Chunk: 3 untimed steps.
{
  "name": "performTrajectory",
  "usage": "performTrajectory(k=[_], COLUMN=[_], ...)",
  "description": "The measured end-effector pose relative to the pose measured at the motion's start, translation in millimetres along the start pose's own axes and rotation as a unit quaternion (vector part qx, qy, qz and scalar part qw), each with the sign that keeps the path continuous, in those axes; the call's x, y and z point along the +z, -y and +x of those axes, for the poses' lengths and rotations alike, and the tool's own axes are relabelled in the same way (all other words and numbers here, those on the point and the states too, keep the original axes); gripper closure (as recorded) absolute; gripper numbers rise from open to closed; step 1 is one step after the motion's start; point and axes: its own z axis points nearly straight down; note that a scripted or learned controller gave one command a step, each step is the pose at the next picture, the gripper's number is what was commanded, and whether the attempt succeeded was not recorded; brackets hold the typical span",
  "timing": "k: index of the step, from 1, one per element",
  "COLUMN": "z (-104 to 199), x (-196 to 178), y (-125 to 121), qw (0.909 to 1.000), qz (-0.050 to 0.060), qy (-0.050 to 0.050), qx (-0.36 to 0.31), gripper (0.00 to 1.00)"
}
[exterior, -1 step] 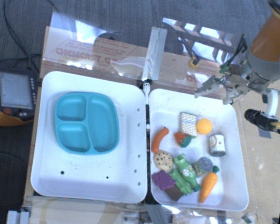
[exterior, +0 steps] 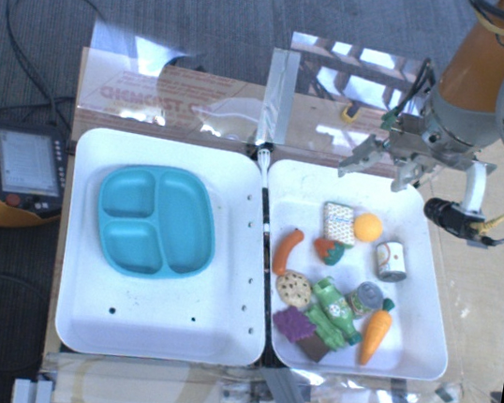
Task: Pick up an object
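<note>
The right bin [exterior: 426, 299] holds several toy foods: a sausage [exterior: 288, 249], a waffle-patterned packet [exterior: 338, 221], an orange ball [exterior: 368, 228], a strawberry [exterior: 330, 250], a small can [exterior: 391, 261], a cookie [exterior: 293, 289], a green bottle [exterior: 334, 317], a purple piece [exterior: 293, 326], a grey disc [exterior: 368, 298] and a carrot [exterior: 375, 331]. My gripper [exterior: 383, 166] hangs above the bin's far edge, open, its two fingers spread with nothing between them.
The left bin [exterior: 83, 307] carries a blue divided tray [exterior: 156, 220]. A teach pendant [exterior: 16, 173] lies on the floor at far left. Clear plastic walls [exterior: 278, 96] rise behind both bins. The arm's black side attachment [exterior: 458, 217] overhangs the right bin's far right corner.
</note>
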Motion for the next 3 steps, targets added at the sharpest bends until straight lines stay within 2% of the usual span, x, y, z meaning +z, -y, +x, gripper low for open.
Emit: performTrajectory(k=[1,2,3], z=[-12.2,-28.7,-27.8], x=[-49.6,165.7,158.0], y=[-6.1,-4.4,-3.8], qw=[0.9891,0.9994,0.9994], qz=[0.0,0.0,0.001], qy=[0.002,0.0,0.0], qx=[0.147,0.035,0.035], gripper=[0.0,0.0,1.0])
